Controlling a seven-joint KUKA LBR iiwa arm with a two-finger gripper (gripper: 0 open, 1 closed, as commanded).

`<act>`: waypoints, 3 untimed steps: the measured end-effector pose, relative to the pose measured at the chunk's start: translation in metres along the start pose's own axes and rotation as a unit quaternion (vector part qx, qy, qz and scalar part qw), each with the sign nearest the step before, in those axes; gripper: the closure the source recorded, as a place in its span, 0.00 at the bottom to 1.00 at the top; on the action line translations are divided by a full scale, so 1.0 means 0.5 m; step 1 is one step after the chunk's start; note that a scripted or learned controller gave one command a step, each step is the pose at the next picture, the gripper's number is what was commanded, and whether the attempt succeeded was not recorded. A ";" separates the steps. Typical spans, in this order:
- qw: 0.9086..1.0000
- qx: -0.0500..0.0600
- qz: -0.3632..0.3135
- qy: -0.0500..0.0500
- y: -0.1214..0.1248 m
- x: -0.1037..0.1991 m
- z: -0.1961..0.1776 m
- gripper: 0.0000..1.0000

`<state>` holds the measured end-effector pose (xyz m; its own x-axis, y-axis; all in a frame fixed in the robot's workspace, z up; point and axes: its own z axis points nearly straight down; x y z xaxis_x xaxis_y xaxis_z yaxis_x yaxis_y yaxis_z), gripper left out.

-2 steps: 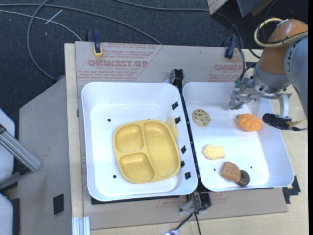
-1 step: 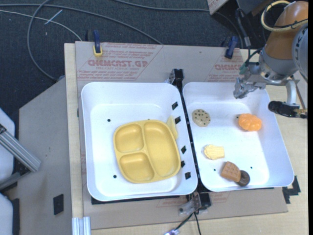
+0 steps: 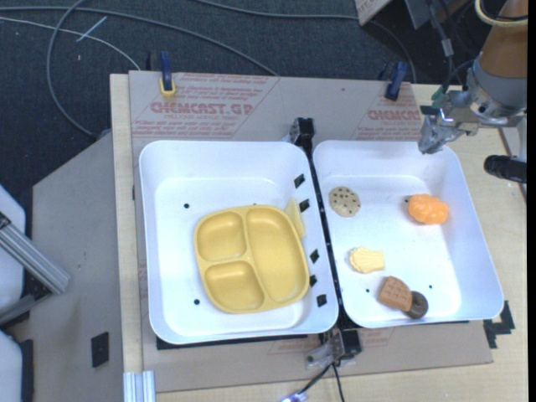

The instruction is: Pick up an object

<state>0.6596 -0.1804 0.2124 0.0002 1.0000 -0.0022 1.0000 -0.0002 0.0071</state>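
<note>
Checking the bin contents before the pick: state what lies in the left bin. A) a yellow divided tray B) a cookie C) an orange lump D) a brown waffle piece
A: the yellow divided tray lies in the left bin; the food pieces sit in the right bin.

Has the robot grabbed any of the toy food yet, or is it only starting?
Only starting. Nothing looks picked up: the cookie, orange piece, pale yellow piece and brown piece all lie in the right bin. The gripper is at that bin's far rim, above the orange piece in the view, touching no food. Left to do: move over one item, go down, grip and lift.
</note>
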 end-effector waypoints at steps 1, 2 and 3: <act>1.000 0.002 -0.001 0.001 0.002 0.001 -0.003 1.00; 1.000 0.005 -0.002 0.002 -0.006 0.113 0.011 1.00; 1.000 0.003 -0.001 0.001 0.001 0.215 -0.013 1.00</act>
<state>0.6600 -0.0730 0.2187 -0.0026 1.0000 0.0007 1.0000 0.0026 0.0013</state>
